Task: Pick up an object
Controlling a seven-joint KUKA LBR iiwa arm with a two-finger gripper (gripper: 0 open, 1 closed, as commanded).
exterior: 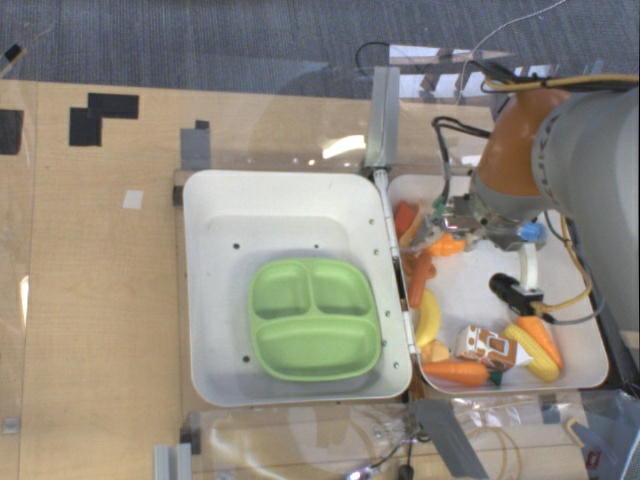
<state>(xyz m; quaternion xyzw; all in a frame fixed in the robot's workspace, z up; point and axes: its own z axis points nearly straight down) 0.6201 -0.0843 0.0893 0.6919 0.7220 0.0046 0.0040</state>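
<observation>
Camera view has the claw (447, 224) low in the right bin (590, 368), over orange toy food (447, 247); its state cannot be told. Below it lie a banana (428, 318), a carrot (455, 373) and a small box (484, 346), apparently loose picking stock.

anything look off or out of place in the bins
Nothing looks spilled or broken. The green divided plate lies flat in the left bin. The toy food, including a banana and a carrot, sits crowded along the edges of the right bin, where the gripper works.
</observation>
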